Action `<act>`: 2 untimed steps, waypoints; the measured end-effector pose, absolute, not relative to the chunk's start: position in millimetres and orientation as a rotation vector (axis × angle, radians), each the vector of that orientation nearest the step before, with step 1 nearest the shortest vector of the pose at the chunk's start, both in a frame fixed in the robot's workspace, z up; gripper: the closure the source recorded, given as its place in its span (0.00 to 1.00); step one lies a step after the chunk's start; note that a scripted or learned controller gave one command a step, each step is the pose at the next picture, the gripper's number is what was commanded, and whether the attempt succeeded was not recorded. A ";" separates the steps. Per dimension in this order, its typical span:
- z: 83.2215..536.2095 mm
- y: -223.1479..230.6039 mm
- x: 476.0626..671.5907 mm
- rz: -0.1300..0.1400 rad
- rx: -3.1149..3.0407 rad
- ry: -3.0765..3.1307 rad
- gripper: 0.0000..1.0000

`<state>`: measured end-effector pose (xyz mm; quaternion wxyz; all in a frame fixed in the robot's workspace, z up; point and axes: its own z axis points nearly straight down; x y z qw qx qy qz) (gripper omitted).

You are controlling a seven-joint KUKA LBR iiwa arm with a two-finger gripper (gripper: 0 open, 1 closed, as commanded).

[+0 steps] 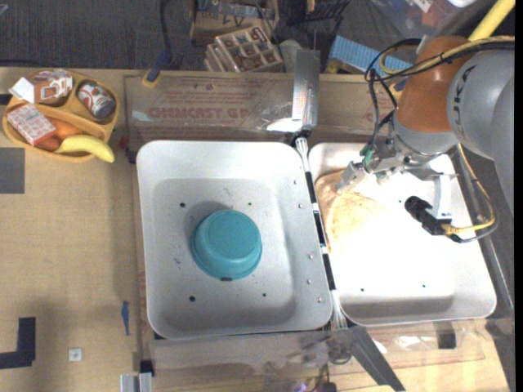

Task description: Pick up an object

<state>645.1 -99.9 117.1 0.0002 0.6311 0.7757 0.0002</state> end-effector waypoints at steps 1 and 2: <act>93.8 -99.5 615.7 0.017 1.993 2.409 0.00; 105.3 -100.7 617.1 0.026 1.996 2.402 1.00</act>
